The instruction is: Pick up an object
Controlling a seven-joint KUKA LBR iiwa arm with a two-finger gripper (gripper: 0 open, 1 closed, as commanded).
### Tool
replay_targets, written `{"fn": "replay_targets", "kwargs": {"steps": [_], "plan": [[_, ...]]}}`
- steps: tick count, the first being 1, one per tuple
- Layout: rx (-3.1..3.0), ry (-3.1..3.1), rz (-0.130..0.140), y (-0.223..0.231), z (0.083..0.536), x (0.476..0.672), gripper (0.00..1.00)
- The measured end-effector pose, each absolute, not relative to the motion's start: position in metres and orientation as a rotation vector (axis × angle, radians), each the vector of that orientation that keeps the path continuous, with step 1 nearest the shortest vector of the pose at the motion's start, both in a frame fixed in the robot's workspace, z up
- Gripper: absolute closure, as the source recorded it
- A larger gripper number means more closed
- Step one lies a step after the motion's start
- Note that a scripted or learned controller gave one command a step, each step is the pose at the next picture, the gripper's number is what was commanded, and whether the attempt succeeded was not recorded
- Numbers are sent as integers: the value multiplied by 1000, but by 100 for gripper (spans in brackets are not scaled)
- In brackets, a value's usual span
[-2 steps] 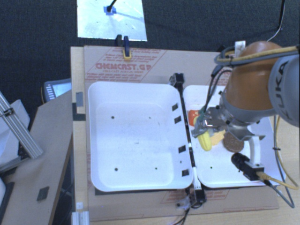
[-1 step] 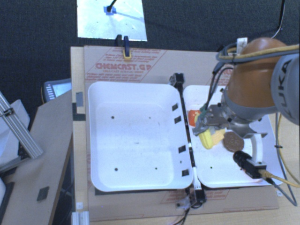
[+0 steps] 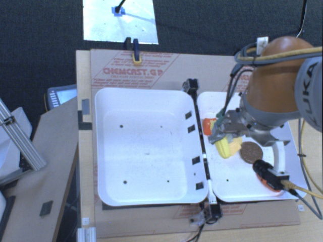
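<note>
Reaching in from frame right, gripper (image 3: 220,130) hangs over right bin (image 3: 237,190), grip state unclear | yellow object (image 3: 225,147), brown disc (image 3: 250,152) just below, mid-bin | left bin (image 3: 146,145) offers open floor.

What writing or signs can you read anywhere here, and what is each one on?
"CHEMCAST GP", red print on the brown board behind the white bins; the finer red print around it is too small to read.
"UKA", the visible part of a name on the grey arm.
</note>
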State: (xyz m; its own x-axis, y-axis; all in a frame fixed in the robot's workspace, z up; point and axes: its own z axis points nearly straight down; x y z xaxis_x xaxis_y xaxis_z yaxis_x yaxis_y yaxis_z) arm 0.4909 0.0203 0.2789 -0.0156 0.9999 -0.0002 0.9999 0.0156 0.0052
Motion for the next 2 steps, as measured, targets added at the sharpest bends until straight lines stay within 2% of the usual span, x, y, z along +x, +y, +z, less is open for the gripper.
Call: {"fn": "replay_targets", "kwargs": {"steps": [2], "plan": [[2189, 2246, 8, 21, 299, 493, 100]]}}
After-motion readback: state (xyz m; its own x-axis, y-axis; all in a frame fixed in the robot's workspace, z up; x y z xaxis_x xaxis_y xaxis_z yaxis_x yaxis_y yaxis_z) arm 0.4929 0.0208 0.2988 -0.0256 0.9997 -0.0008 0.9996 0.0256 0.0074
